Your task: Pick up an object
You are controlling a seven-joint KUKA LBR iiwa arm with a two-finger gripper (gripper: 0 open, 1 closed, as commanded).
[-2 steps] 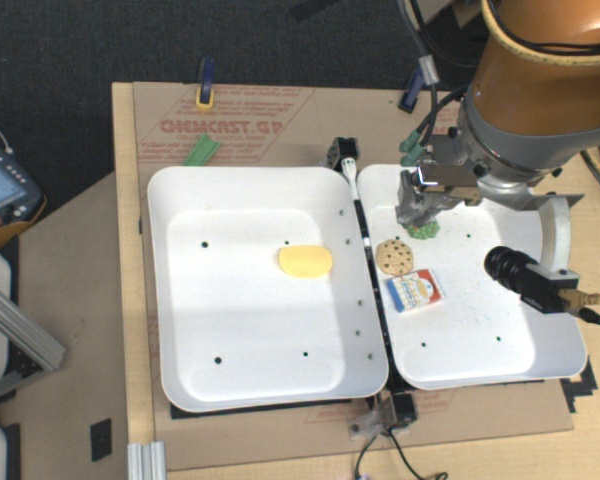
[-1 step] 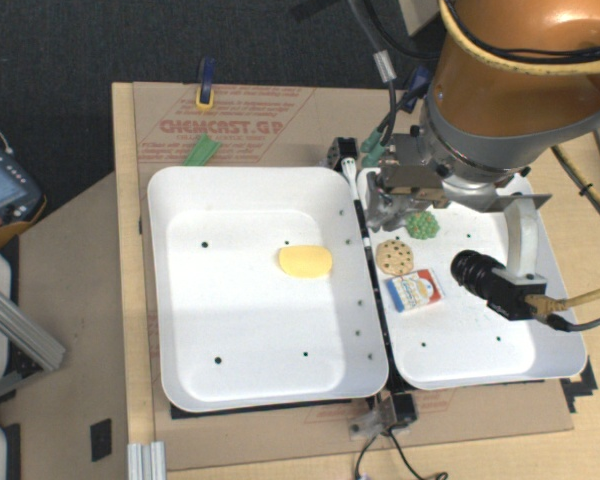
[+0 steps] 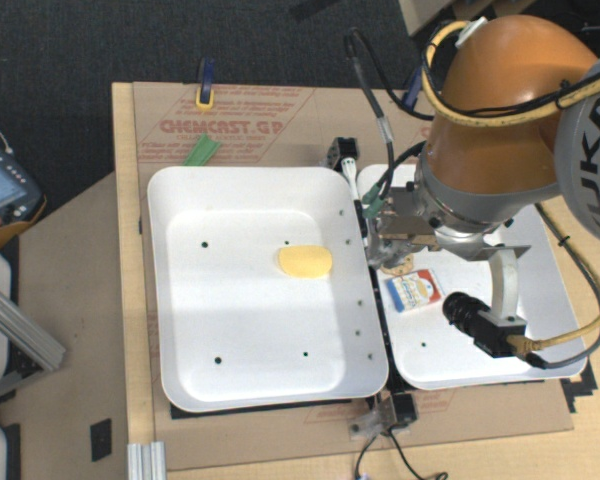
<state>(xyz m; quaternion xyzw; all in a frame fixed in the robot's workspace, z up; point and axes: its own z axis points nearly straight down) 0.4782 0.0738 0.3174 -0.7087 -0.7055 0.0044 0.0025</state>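
The pincer [image 3: 400, 253] is seen low over the right bin [image 3: 540, 353], close to that bin's left wall; whether it is spread or pressed together cannot be told, since the wrist hides it. A small red, white and blue packet [image 3: 412, 291] lies in the right bin just beside the pincer, toward the table's near edge, its long axis tilted across the bin floor. A yellow oval object [image 3: 304, 261] rests near the middle of the left bin [image 3: 180, 298], well apart across the shared walls. The packet is judged the nearer candidate, needing only a short shift toward the near edge.
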